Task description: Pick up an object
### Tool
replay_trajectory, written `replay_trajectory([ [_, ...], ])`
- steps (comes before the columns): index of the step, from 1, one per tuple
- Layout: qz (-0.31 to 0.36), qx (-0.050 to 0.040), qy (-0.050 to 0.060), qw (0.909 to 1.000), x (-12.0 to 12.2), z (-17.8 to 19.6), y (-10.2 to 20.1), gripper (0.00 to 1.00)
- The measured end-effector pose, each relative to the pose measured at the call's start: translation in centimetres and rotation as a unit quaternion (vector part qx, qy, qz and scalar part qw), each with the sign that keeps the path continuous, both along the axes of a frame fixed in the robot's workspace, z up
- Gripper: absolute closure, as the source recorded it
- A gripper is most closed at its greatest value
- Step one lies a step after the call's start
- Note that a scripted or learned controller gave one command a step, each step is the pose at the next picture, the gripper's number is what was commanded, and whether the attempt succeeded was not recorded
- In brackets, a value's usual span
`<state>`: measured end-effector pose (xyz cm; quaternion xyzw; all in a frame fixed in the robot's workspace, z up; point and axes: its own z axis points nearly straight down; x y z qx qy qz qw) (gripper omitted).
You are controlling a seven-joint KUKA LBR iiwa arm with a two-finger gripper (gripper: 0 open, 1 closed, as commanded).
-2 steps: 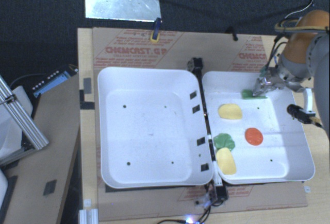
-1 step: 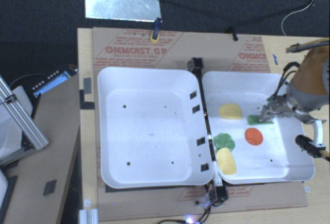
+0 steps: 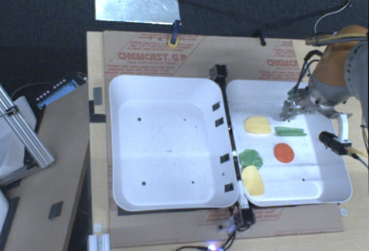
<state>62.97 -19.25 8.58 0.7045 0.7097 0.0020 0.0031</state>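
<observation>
Robotics lab: cardboard-covered bench (image 3: 144, 51), twin white bins (image 3: 124, 91), aluminium framing (image 3: 23, 134), loose cables (image 3: 340, 7).

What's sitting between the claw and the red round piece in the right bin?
In the camera view, the green strip lies between the claw and the red round piece; around it is bare white floor of the right bin.

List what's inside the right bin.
Right bin holds a yellow oval, green strip, red disc, green lump and yellow piece. The claw covers some floor.
</observation>
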Motion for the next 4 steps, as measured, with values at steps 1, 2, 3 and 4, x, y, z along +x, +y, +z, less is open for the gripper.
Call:
replay_trajectory([
  [1,-0.006,0.0021,0.008,0.9999,-12.9,-0.2,-0.5,1.00],
  [2,-0.002,-0.0028,-0.005,1.0000,-12.1,15.2,-1.6,1.00],
  [3,0.004,-0.0003,-0.007,1.0000,-7.0,29.0,6.4,1.00],
  [4,-0.002,-0.0027,-0.006,1.0000,-4.8,42.1,2.9,1.00],
])
